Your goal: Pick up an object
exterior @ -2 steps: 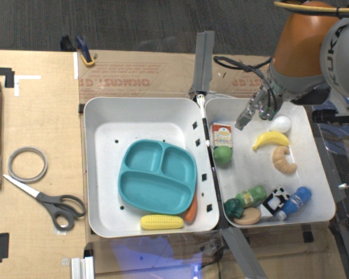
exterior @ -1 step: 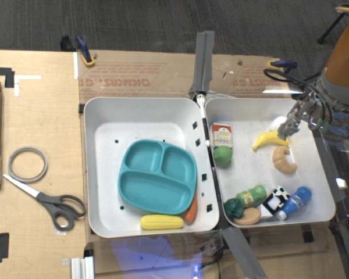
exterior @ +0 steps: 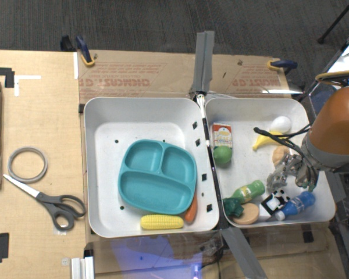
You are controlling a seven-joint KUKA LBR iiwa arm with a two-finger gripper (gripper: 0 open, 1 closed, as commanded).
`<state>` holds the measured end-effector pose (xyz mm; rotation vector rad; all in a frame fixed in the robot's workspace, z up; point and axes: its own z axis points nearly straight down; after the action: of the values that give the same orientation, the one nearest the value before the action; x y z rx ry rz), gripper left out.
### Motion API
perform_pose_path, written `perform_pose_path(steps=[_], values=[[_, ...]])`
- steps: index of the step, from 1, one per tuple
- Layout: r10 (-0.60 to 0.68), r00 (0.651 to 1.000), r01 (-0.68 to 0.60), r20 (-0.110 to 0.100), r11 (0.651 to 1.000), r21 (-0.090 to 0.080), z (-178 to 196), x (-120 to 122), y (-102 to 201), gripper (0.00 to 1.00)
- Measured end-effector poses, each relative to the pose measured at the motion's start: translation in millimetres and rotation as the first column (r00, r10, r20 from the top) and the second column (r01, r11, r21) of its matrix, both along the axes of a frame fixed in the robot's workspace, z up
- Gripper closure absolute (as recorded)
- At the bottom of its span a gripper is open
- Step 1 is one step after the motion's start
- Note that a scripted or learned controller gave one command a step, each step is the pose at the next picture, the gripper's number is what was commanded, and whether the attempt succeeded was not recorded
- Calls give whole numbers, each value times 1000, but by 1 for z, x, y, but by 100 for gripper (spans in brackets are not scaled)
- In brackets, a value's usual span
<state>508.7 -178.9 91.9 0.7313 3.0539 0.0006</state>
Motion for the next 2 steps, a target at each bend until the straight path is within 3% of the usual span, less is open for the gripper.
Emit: perform_pose_path(steps=[1,2], values=[[-334,943,334,2,943,-1,1,92,7,100],[-385,923,385,2,923,-1,0,128,28,100]])
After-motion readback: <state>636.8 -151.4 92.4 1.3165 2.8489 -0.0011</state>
